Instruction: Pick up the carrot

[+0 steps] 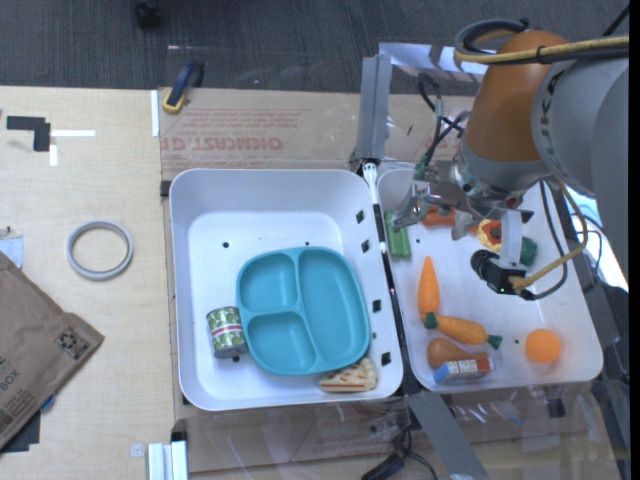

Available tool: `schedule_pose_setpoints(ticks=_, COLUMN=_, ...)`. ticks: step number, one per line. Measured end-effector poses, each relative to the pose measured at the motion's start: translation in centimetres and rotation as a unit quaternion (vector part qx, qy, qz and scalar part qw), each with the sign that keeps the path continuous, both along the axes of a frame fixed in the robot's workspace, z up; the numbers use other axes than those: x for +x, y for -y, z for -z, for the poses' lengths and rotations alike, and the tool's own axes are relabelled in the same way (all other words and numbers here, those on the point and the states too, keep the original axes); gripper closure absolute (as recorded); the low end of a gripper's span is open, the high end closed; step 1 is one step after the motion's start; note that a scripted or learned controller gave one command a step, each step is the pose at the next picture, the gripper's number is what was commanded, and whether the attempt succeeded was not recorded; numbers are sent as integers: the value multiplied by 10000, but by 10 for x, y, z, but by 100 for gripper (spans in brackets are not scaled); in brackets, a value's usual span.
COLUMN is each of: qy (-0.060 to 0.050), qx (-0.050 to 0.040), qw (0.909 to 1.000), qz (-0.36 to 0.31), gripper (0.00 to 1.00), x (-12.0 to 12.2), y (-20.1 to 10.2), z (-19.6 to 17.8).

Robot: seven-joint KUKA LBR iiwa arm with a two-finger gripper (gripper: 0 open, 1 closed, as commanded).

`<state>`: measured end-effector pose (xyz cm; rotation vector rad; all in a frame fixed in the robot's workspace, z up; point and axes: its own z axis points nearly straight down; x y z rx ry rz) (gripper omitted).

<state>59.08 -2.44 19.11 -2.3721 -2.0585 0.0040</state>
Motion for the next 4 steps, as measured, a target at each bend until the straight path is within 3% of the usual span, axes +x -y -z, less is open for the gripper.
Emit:
schedule_pose_setpoints(ticks=1, qy=-5, qx=8, qw=9930, qz=-1182, gripper=0, x=-57, y=29, z=0)
schedule_pose_setpoints(ticks=2, qy=-4, qx=7, qw=9968, qz=-802, gripper=0, x=-35, y=75, z=64)
schedule_pose_setpoints(ticks=3, qy=-4, qx=4, qw=9969, qz=-781, gripper=100, x=-35, y=76, z=55)
schedule_pose_setpoints(ticks=4, qy=-5, qx=5, qw=9969, qz=-783, gripper=0, x=-35, y=76, z=55)
